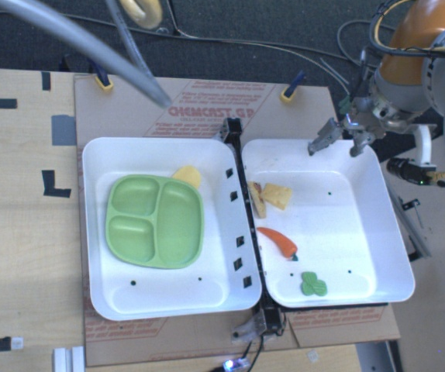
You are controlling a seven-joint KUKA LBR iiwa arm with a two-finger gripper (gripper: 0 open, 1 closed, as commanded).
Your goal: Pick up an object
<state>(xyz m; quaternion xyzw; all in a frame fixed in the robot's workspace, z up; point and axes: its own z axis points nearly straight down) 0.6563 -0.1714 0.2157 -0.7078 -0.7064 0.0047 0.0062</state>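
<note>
My gripper (339,144) hangs above the back rim of the right bin (377,208), its two fingers spread apart and nothing between them. In that bin lie a yellow waffle-like piece (277,197) with a tan piece (256,199) beside it near the left wall, an orange carrot (277,241) in the middle left, and a small green leafy toy (312,285) near the front. All of these sit well below and left of the gripper.
The left bin (98,208) holds a green divided plate (155,221) with a yellow object (188,177) at its back edge. A black divider clip strip (242,215) runs between the bins. Cables trail behind the bench.
</note>
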